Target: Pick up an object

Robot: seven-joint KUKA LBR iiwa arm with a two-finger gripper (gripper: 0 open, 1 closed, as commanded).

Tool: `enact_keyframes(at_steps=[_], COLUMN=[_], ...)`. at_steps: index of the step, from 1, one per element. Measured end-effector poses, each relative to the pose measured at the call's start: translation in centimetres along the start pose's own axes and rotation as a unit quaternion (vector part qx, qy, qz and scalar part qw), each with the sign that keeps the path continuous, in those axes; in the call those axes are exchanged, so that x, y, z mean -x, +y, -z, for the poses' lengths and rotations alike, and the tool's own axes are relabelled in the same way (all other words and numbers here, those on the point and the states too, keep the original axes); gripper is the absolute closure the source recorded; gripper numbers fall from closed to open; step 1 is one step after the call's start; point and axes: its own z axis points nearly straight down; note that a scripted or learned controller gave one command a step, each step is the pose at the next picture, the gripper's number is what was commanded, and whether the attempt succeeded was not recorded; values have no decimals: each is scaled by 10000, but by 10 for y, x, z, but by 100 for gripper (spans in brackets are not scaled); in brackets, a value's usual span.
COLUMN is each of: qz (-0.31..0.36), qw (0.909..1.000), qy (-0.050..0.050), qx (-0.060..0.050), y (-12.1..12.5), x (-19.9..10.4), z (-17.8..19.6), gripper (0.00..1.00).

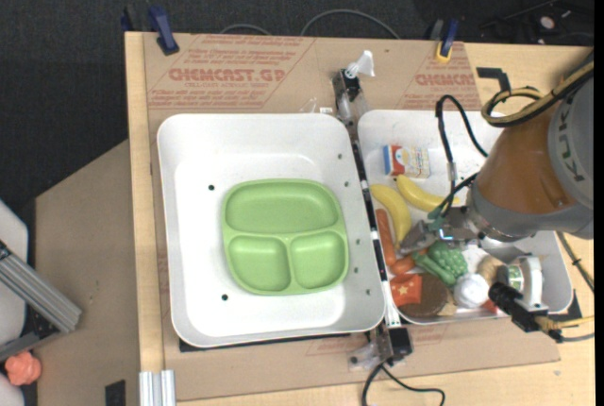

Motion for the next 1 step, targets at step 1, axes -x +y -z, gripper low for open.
enact_keyframes(at_steps=[1], qz=[18], qw=[10000], qy=[-19], qx=[45], y=[123], x=[-10], z=[1], gripper=[0])
